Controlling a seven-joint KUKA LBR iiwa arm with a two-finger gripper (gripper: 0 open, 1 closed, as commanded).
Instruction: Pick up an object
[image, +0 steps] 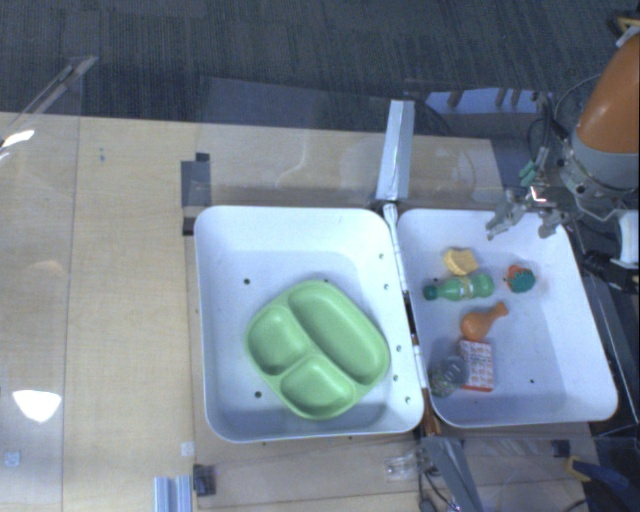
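Red box (478, 364) and grey lump (446, 375) nearest camera, at right bin's (590, 395) near edge. Tool (525, 212) hovers over bin's far rim, fingers apart, nothing between. Green bottle (459, 289) lies toward 7 o'clock from tool, long axis 3-to-9, glossy, darker cap at left end.

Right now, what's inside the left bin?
The left bin holds one thing: a green divided plate with three compartments, lying flat. The bin floor directly beneath the plate is covered, so anything under it can't be seen.
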